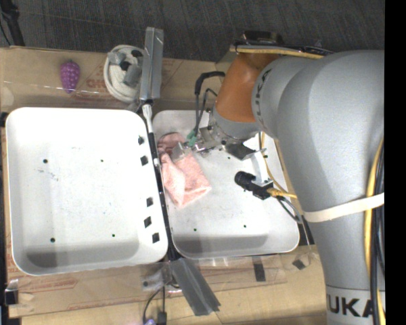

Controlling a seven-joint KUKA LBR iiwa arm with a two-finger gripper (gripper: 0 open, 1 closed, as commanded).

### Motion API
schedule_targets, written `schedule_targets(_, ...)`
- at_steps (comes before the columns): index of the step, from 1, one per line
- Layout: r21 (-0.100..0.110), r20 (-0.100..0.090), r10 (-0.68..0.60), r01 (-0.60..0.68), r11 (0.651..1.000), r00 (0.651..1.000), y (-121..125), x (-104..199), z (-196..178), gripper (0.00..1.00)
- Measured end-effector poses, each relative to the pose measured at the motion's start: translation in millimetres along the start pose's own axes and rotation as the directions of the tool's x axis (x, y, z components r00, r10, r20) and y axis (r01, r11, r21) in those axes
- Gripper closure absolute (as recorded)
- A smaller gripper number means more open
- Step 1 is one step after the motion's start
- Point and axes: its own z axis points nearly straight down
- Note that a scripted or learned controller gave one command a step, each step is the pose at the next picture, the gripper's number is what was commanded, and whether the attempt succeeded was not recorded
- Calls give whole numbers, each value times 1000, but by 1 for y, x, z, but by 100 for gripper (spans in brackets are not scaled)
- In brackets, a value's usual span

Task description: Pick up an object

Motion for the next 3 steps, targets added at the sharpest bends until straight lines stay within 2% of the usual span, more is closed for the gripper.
schedule_targets(1, 1, -2, 64, -64, 998, 998, 11, 20, -99, 0)
schedule_targets(2, -1, -2, -14, 14, 1000, 1000, -7, -16, 1, 0)
schedule_targets(3, 1, -2, -120, 120, 993, 993, 3, -10, -6, 0)
